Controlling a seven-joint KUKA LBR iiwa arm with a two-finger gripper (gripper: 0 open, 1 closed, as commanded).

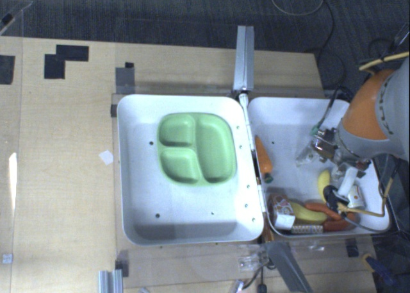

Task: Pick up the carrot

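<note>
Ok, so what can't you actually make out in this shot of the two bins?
1. The right bin, right side: the arm covers it in the camera view, hiding whatever lies beneath.
2. The pile in that bin's near corner: its items overlap and are too small to name surely.
3. The carrot: it lies along the bin's left wall, but whether it touches the wall cannot be told.

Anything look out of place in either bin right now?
Only the carrot: it lies tight along the right bin's left wall, apart from the other food heaped at that bin's near edge. Nothing looks spilled or broken.
</note>
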